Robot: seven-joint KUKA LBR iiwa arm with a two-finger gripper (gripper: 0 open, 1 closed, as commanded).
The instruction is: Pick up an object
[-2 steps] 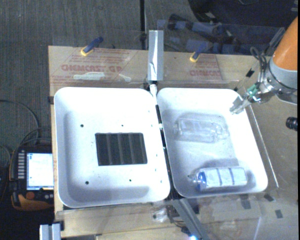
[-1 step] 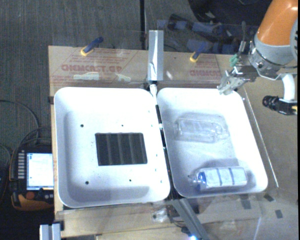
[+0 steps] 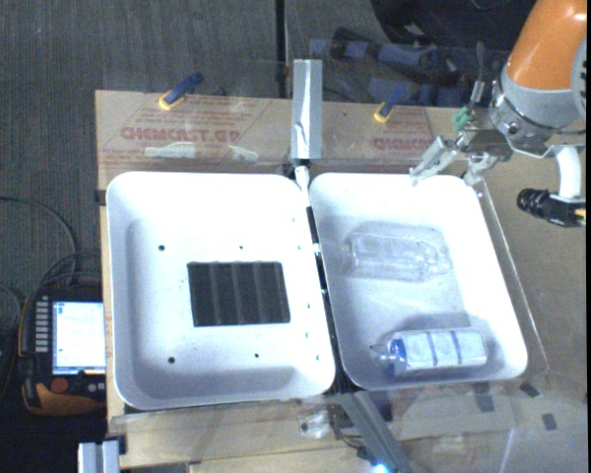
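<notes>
A dark ribbed floor mat surrounds a plywood bench [image 3: 217, 131] that carries two shallow white plastic bins with rounded corners, set side by side. The left bin [image 3: 138, 215] holds a flat black rectangular grate [image 3: 238, 293] with long slots, lying in the middle of its floor. The right bin [image 3: 473, 220] holds two bottles on their sides: a clear, see-through plastic bottle [image 3: 394, 252] near the middle, and a bottle with a white and blue label [image 3: 433, 350] against the near wall. The arm, smooth grey with a glossy orange band [image 3: 552, 28], hangs over the right bin's far right corner. Its gripper [image 3: 453, 164] has two thin metal fingers spread apart, pinching nothing, well apart from both bottles.
</notes>
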